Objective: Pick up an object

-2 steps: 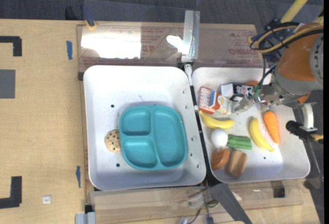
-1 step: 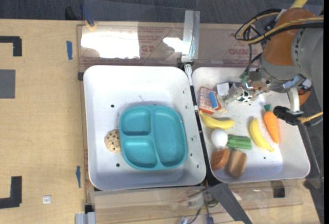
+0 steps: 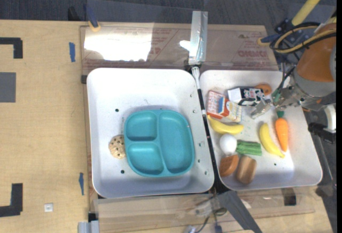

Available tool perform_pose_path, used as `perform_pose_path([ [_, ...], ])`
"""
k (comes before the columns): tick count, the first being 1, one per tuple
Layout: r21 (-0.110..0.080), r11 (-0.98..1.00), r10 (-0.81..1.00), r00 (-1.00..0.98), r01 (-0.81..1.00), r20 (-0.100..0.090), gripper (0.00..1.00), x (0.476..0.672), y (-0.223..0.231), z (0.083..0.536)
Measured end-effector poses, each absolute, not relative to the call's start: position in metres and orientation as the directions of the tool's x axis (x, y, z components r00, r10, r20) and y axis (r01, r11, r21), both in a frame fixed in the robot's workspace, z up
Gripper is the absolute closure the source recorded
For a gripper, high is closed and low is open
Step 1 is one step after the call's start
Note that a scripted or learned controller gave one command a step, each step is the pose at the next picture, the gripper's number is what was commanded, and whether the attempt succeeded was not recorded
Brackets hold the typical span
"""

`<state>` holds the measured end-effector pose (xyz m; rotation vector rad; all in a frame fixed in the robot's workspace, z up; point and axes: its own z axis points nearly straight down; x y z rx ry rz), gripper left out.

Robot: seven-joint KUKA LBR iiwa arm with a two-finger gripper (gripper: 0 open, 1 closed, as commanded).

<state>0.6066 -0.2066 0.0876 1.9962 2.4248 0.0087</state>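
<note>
The gripper (image 3: 263, 105) reaches in from the right and hangs low over the upper part of the right bin (image 3: 310, 170); its metal tips blur into the clutter below, so I cannot tell whether it is released or clenched, and nothing can be made out in its grasp. Taking the carrot (image 3: 282, 133) as the landmark: the gripper is just up and left of it, over a small black-and-white packet (image 3: 247, 93). Left of that lies a red-and-white carton (image 3: 222, 105). One banana (image 3: 269, 140) lies just beside the carrot's left side, and another banana (image 3: 225, 126) lies farther left. Below and to the left of the carrot lie a green vegetable (image 3: 249, 147), a white egg (image 3: 228, 144) and two brown pieces (image 3: 239, 167). Well to the left of the carrot, the left bin (image 3: 101, 93) holds a teal divided plate (image 3: 159, 142) with a cookie (image 3: 117, 146) touching its left edge.
</note>
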Motion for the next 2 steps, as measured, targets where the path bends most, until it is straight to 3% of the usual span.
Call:
perform_pose_path([
  [1,0.010,0.339,0.941,-0.339,0.941,0.006,0.00,0.589,-0.214,0.088],
  [2,0.014,0.338,0.941,-0.338,0.941,-0.004,1.00,0.591,-0.217,0.100],
])
